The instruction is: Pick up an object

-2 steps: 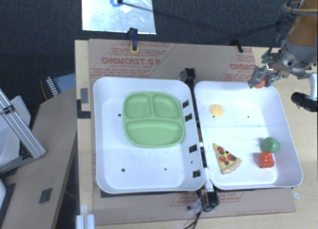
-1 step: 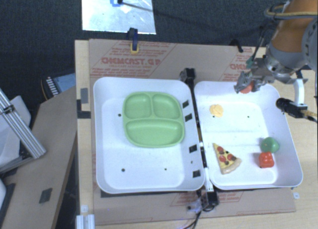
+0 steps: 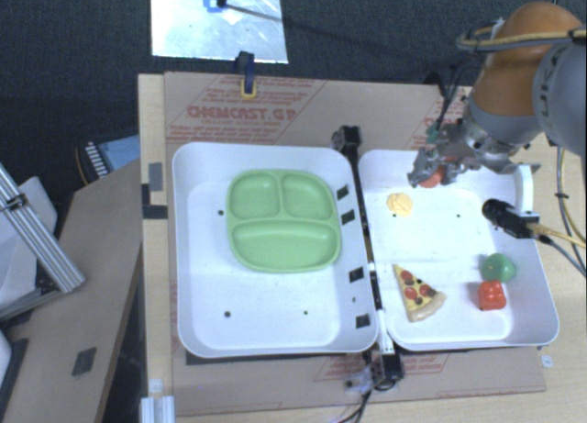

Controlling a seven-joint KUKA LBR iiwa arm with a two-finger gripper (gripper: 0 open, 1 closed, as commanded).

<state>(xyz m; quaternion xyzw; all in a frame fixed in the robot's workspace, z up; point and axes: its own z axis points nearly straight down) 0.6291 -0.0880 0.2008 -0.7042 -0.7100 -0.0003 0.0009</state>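
We see the arm (image 3: 514,109) reaching in from the right, over the far corner of the right bin (image 3: 449,251). Its orange band (image 3: 527,50) sits high at the upper right, and from there the grey wrist bends down and to the left. The gripper (image 3: 431,172) hangs low over the bin's far edge, near its inner wall.

A small red thing (image 3: 440,174) shows right at the gripper's tip. We cannot tell from this slant whether it is gripped or merely lies beneath, and we cannot tell how wide the gripper stands.

Just beside the gripper, toward the near side, a yellow piece (image 3: 399,203) rests on the bin floor, apart from the tip. Nearer to us lies a pizza slice (image 3: 418,293), close to the inner wall. At the bin's right side a green piece (image 3: 500,267) and a red piece (image 3: 492,295) sit touching or nearly so, well apart from the gripper.

The left bin (image 3: 202,256) holds a green plate (image 3: 284,221) with three compartments, lying flat.
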